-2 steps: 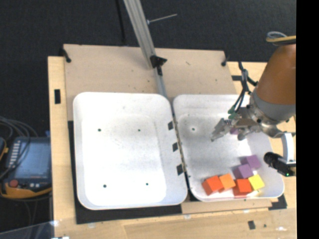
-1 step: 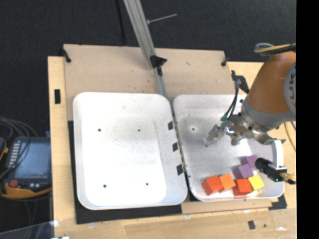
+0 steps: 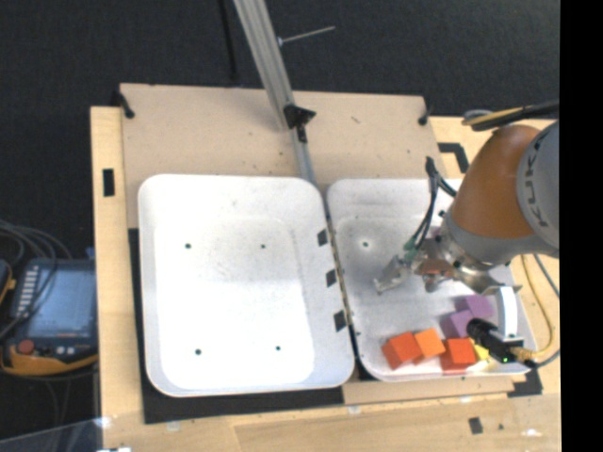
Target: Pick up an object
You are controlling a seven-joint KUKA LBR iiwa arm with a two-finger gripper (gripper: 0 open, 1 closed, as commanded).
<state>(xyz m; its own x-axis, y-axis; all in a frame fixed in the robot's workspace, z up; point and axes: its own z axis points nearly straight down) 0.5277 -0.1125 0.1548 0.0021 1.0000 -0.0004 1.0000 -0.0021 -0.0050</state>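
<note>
gripper (image 3: 391,279) of the grey arm with the orange band hangs low over the middle of the right shallow white bin (image 3: 377,205), and whether it is open or closed cannot be told from this slant. orange blocks (image 3: 429,348) and what looks like a purple block (image 3: 468,314) lie in that bin's near corner, apart from the gripper. the left shallow white bin (image 3: 236,281) sits just beside it on the wooden bench (image 3: 358,130).
</note>
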